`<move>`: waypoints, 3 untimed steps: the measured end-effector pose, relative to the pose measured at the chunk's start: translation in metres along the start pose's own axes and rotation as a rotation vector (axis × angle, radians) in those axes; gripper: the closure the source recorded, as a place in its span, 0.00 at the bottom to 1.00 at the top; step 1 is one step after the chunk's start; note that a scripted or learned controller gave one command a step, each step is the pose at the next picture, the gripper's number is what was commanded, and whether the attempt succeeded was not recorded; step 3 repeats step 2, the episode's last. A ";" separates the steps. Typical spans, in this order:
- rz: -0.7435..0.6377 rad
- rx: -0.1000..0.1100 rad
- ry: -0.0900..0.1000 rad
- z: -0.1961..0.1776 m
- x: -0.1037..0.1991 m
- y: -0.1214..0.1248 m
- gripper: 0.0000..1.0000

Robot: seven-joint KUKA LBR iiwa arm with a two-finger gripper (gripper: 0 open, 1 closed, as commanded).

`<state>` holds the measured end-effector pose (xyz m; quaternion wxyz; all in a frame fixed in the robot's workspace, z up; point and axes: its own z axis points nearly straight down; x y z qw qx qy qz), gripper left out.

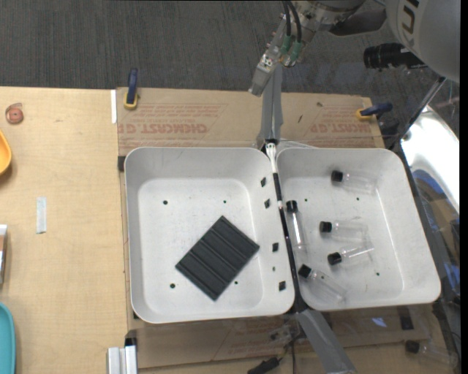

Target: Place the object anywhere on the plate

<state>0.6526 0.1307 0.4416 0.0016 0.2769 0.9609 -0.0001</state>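
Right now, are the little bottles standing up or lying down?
Lying down. The clear vials rest on their sides in the right bin, black caps pointing sideways.

The arm (428, 29) shows as a smooth, rounded light-grey shell with part of a dark printed marking on it. Its hand (272, 62) is a small pale metal piece with green parts, fed by thin dark cables (294, 20) running from a silvery wrist.

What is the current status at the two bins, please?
Gripper raised above the far edge, nothing between its fingers. Five clear black-capped vials lying loose in right white bin. Dark grey ribbed rectangular plate in left white bin, unobstructed.
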 end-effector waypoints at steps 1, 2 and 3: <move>-0.322 0.001 0.002 0.016 -0.022 -0.052 1.00; -0.548 -0.001 -0.001 0.000 -0.064 -0.099 1.00; -0.548 -0.001 -0.001 0.000 -0.064 -0.099 1.00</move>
